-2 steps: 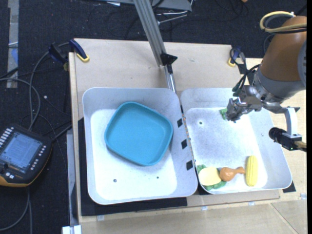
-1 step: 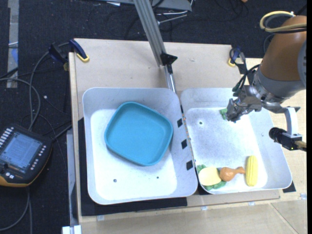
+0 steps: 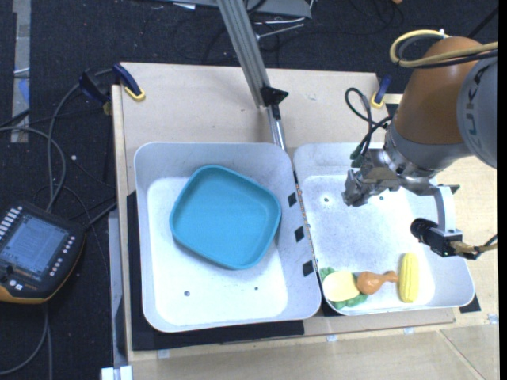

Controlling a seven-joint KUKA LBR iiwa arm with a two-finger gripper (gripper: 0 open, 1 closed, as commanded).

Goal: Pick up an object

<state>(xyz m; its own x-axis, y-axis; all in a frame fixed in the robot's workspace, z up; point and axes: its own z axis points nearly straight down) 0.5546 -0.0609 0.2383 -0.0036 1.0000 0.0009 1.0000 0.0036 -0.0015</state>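
We see the gripper (image 3: 358, 192) hanging over the upper part of the right bin (image 3: 348, 158), nothing between its fingers; whether they stand wide or narrow we cannot tell. The things to pick lie along that bin's near edge, toward five o'clock from the gripper and well apart from it: a corn cob (image 3: 409, 276), a small orange toy (image 3: 374, 280) at its nine o'clock, and a pale yellow-green piece (image 3: 342, 286) beyond. In the left bin (image 3: 150, 165) rests a blue plate (image 3: 226, 216). Both bins sit on the tabletop (image 3: 198, 105).
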